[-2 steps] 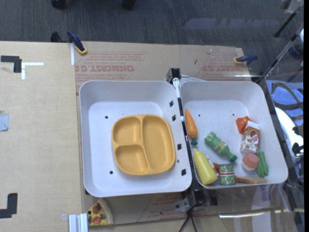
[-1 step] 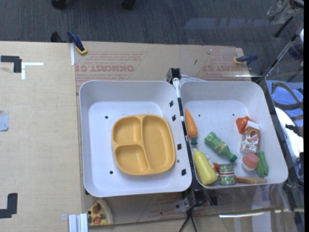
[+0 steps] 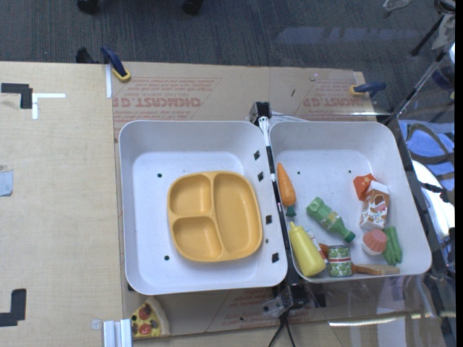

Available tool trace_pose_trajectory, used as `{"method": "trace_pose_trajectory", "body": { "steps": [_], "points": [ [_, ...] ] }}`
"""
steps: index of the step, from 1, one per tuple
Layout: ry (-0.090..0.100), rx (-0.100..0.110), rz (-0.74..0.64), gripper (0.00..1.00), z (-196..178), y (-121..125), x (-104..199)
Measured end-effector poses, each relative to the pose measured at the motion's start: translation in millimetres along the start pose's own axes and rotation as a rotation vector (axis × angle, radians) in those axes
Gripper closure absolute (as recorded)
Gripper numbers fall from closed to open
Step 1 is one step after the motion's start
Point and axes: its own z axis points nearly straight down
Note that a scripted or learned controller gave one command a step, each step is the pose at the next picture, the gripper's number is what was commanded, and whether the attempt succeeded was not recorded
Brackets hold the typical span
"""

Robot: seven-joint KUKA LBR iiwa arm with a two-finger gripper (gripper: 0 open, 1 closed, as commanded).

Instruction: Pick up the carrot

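Dark grey carpet fills the background beyond a pale wooden counter (image 3: 58,215), on which a sheet of brown cardboard (image 3: 217,92) lies under two shallow white bins set side by side. On the left, the first white bin (image 3: 141,266) holds a yellow divided plate (image 3: 215,215) with three compartments, sitting near the bin's middle. On the right, the second white bin (image 3: 340,139) holds a scatter of toy food. The carrot (image 3: 286,185), orange with a small green top, lies along that bin's left wall, its pointed end aimed toward the far side and its green end nearer the camera. Just beyond its green end lies a yellow squeeze bottle (image 3: 306,249), tilted along the same wall. A green bottle (image 3: 329,220) rests at a slant toward the bin's centre, well apart from the carrot. A small green-labelled can (image 3: 338,260) sits beside the yellow bottle near the front wall. Toward the right side stand a small juice carton (image 3: 375,210), a round pink item (image 3: 374,241) and a green vegetable (image 3: 393,246). A toy pizza slice (image 3: 147,319) lies on the counter in front of the left bin. Whether the tool is open or closed cannot be told.
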Motion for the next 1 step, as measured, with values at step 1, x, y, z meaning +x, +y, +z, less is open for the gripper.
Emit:
{"method": "trace_pose_trajectory", "body": {
  "steps": [1],
  "points": [
    [0.001, 0.000, 0.397, 0.00, 0.0, -11.8, 15.6]
  ]
}}
